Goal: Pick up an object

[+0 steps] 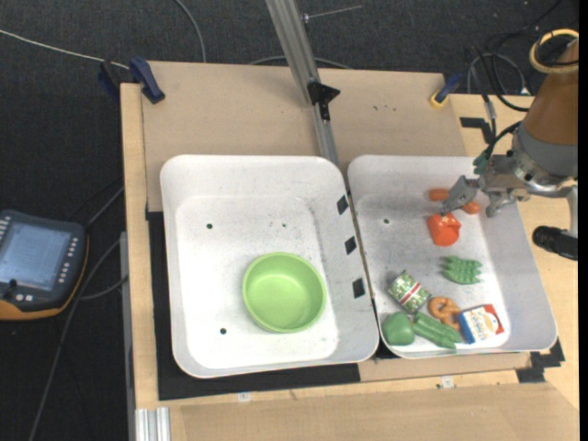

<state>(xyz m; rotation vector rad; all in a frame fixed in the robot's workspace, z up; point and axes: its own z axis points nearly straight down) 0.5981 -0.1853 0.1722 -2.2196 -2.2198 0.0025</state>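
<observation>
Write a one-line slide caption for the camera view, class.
Gripper above the right bin, near an orange toy; a green bowl sits in the left bin.

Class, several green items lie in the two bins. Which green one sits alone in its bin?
The green bowl: it lies in the left bin, while the other green items share the right bin with other items.

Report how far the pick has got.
Done: the gripper is over the right bin, beside the orange-red object. In hand: nothing visibly between its fingers. Left: grasp and lift; the green leafy piece and the other items lie untouched in that bin.
</observation>
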